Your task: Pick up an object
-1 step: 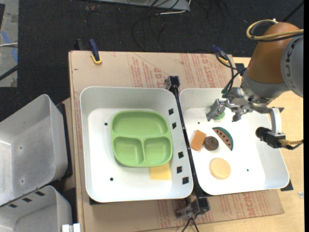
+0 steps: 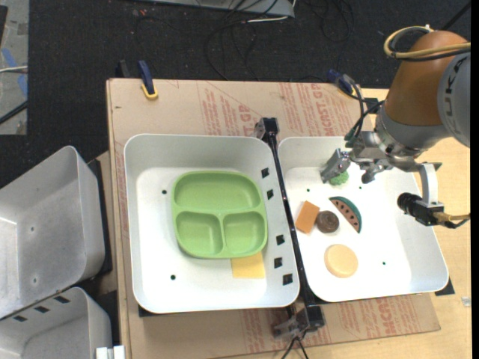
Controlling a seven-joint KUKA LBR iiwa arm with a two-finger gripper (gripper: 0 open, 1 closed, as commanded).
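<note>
My gripper [image 2: 350, 170] hangs low over the back of the right bin [image 2: 419, 275], with its fingers spread open. A small green object [image 2: 341, 176] lies on the bin floor just beside the left finger [image 2: 331, 170], not clamped. Further forward lie an orange block [image 2: 307, 217], a brown round piece [image 2: 327, 221] touching it, a watermelon slice [image 2: 346, 212] and a tan disc [image 2: 340, 260].
The left bin [image 2: 150, 275] holds a green divided plate [image 2: 221, 214] and a yellow square [image 2: 248, 266] at the plate's front edge. A black divider [image 2: 284, 223] runs between the bins. Grey tubs [image 2: 45, 223] stand at the far left. A black cable fitting [image 2: 419, 208] hangs over the right bin.
</note>
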